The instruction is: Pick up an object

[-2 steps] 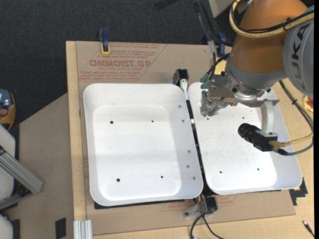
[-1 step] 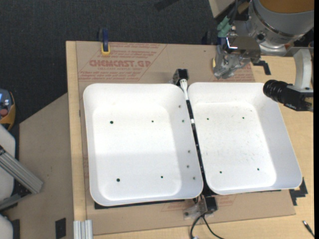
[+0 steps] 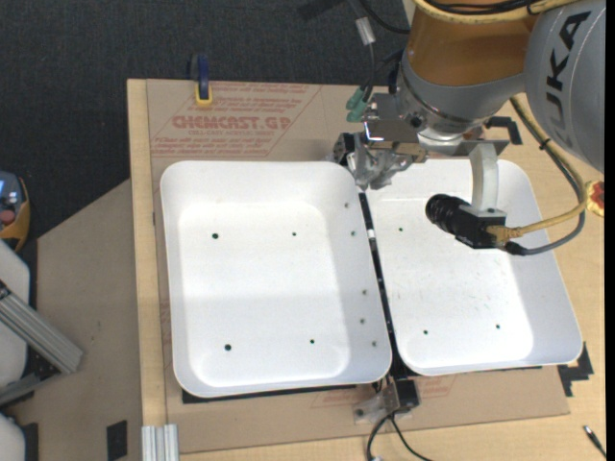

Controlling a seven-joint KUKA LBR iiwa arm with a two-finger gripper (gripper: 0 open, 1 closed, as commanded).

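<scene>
Grey metal gripper [image 3: 370, 173] hangs at far edge of the seam between left bin [image 3: 192, 257] and right bin [image 3: 538, 296]; jaws' spread cannot be told. No object visibly held. Cardboard-covered worktop [image 3: 240, 118], dark carpet [image 3: 77, 36] beyond.

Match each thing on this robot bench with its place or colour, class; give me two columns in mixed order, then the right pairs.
1. left bin
2. clamp
3. arm's band
4. gripper

A. orange
B. blue and yellow, on the board's far edge
C. white, with small dark dots
D. at the far end of the seam between the bins

Pairs: 1-C, 2-B, 3-A, 4-D
</scene>
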